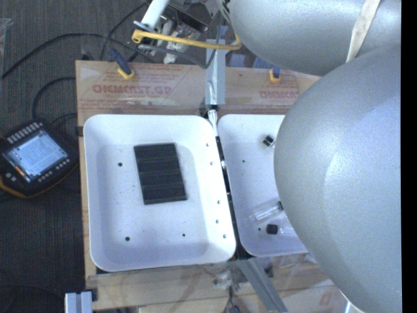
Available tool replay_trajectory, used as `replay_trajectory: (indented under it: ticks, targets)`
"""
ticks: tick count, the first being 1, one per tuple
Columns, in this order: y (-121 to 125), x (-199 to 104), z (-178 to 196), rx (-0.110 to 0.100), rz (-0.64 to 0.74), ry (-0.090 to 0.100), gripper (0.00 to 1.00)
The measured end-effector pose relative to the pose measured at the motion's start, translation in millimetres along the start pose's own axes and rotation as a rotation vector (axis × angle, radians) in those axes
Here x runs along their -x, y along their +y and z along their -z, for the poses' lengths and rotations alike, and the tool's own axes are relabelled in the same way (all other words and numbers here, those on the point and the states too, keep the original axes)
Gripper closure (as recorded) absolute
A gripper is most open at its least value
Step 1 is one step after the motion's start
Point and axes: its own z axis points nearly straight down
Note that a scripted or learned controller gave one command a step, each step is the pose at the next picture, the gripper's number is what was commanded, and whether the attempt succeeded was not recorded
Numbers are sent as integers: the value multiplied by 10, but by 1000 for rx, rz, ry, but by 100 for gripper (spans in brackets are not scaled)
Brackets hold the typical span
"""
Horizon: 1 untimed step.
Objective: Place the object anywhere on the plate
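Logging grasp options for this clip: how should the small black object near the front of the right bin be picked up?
The small black object lies low on the right bin floor beside a clear plastic piece, close under the arm. Probably best taken from straight above, the gripper closing across its short width, since it seems too flat for a side approach. Its exact shape is too small to tell.

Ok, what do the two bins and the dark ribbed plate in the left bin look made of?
The bins look like moulded white plastic: matte, with rounded corners and soft rims. The plate looks like dark matte rubber or plastic, ribbed into bands with no glare; which one is unclear.
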Motion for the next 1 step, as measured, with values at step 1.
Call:
replay_trajectory:
  ticks: [1]
  targets:
    - [40,-19,-67,2,96,6,100]
